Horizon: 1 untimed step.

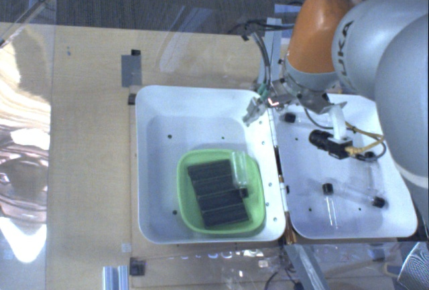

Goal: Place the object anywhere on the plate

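green plate [188,205], dark ridged object [216,193] on it

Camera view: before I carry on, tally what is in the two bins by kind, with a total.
Green plate: 1, in the left bin
Dark ridged block: 1, lying on the plate
Clear tubes with dark caps: 2, in the right bin, one upright in the view, one crosswise
Total: 4

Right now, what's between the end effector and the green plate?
Camera view: bare white floor and wall of the left bin separate the end effector from the green plate, which carries a dark object.
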Available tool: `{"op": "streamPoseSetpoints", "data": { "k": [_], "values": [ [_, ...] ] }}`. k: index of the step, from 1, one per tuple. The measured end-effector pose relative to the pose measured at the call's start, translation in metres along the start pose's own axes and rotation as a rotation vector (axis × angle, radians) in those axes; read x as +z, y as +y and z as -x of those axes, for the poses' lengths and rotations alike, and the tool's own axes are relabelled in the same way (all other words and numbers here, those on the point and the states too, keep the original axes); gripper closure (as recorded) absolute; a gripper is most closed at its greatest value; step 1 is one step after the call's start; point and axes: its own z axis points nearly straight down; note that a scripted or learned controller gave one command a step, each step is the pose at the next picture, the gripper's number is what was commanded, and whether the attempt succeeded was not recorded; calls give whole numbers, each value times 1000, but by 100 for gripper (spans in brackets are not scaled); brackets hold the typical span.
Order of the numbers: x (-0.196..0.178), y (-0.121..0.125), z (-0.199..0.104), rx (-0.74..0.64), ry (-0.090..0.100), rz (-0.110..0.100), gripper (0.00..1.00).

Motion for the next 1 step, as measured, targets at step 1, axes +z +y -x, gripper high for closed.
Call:
{"op": "streamPoseSetpoints", "data": {
  "k": [1],
  "values": [
    [-40,6,-3,33,0,3,0]
  ]
}}
